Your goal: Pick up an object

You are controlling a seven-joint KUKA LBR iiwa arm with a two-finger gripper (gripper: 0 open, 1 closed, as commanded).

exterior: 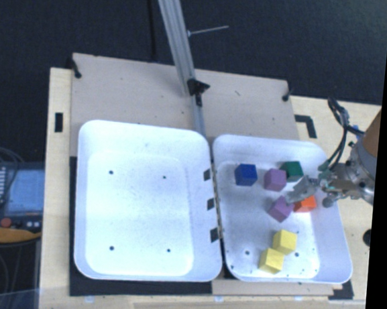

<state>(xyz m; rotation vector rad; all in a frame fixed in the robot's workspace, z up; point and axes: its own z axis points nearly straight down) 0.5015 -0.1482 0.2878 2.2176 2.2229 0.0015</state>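
My claw (pixel 304 192) hangs low in the right bin (pixel 333 253), near its right wall; I cannot tell its grip state. An orange cube (pixel 305 205) sits right beneath it, a purple cube (pixel 281 208) just left. I see free floor between these and the yellow cubes (pixel 278 251).

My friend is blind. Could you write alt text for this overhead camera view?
A robot gripper reaches from the right into the right bin, among blue, green, orange, two purple and two yellow cubes. The left bin lies alongside.
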